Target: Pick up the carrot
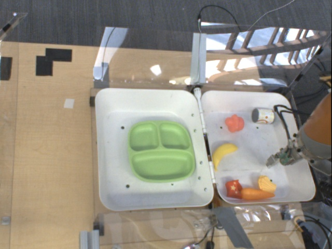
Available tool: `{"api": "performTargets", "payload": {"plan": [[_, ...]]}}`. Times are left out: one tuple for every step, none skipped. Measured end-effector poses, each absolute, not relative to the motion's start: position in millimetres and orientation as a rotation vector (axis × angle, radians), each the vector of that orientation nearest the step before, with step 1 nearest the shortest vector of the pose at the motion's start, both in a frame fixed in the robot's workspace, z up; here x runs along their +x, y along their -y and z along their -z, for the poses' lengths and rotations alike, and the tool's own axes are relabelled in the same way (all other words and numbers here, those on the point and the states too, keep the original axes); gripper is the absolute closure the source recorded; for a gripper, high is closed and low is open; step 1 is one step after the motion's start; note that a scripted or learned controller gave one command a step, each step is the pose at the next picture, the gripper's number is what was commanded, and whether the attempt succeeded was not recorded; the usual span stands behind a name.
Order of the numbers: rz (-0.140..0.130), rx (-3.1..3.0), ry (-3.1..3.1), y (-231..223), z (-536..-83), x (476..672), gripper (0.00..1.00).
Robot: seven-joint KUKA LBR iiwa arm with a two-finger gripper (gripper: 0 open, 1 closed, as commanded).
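Light wooden bench [46, 154] carries 2 shallow white bins side by side, with dark carpet beyond its far edge and clear panels standing behind the bins.

In the left bin [111, 191] lies a green plate [161, 151] with 3 compartments, 2 small ones toward the far side and 1 long one toward the near side. It sits about in the middle of that bin.

The right bin [295, 191] holds the small things. The carrot [255, 194] lies flat near the bin's near edge, lengthwise left to right, orange. Its left end touches a red piece [233, 188], and a small yellow piece [266, 182] sits just behind its right end, touching or nearly so. A banana [222, 153] lies near the bin's left wall, about halfway along it. Farther back is a pinkish-red lump [235, 123], and to its right a small white cup [263, 115] on its side.

The arm [319, 134] comes in from the right, its orange band at the frame's edge. The gripper [280, 158] hangs over the right part of the right bin, above bare floor, beyond the carrot and a little to its right, near but apart from it. Its fingers look slightly apart, with nothing between them. A black cable loops from the cup's side toward the wrist.
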State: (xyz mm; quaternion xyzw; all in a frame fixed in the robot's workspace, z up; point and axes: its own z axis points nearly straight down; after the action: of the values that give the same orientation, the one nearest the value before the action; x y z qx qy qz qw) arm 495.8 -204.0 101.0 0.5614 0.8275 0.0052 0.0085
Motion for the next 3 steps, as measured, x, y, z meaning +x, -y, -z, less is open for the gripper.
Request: {"api": "performTargets", "payload": {"plan": [[-0.016,1.754,-2.586,204,-101,495.7,0.0],[-0.02,1.751,-2.582,204,-111,498.5,1.0],[-0.019,1.751,-2.583,204,-111,498.4,0.0]]}}
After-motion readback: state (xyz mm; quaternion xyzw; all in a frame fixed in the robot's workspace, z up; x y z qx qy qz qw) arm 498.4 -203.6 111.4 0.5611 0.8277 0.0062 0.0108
